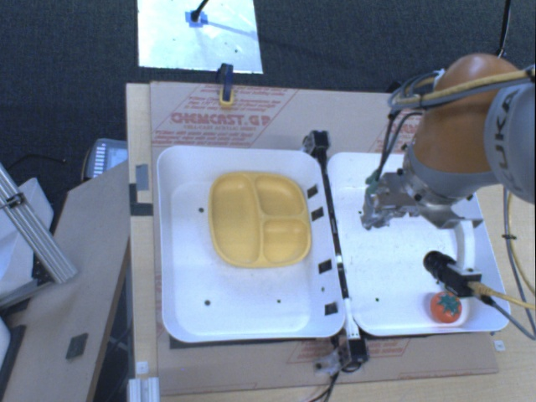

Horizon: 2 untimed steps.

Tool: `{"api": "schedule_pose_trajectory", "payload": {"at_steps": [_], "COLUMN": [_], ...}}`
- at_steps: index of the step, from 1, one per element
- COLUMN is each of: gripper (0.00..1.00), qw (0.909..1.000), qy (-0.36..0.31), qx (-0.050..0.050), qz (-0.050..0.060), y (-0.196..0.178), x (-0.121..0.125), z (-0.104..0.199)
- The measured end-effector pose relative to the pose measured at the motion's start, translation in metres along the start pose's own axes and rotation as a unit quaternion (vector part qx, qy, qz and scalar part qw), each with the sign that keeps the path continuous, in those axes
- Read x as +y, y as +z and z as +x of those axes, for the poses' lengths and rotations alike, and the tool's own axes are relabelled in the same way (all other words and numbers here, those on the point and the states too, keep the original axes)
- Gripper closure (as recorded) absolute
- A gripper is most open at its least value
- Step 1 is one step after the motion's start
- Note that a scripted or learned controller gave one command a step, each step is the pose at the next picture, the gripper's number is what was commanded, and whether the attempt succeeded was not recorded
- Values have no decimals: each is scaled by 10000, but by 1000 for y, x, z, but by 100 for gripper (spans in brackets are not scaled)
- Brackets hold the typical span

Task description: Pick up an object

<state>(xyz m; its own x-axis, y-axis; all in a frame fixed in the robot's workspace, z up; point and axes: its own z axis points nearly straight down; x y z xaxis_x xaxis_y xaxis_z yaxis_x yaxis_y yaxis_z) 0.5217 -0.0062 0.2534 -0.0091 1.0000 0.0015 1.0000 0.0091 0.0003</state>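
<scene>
A yellow divided plate (258, 219) lies in the left bin (180, 308); the gripper (371, 214) hangs over the right bin (385, 308), an orange ball (446, 306) in its near corner.

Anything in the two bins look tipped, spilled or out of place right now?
Nothing stands out. The yellow divided plate lies flat in the left bin, turned slightly askew to its walls. The small orange ball sits in the right bin's near corner. No spills.
</scene>
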Motion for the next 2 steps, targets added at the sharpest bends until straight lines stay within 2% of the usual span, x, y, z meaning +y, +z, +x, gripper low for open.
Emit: {"api": "schedule_pose_trajectory", "payload": {"at_steps": [1, 2], "gripper": [100, 100], "qw": [10000, 10000], "qy": [-4, -4], "qx": [2, -1], "qz": [-9, -3], "y": [-3, 15], "x": [4, 11], "z": [48, 105]}}
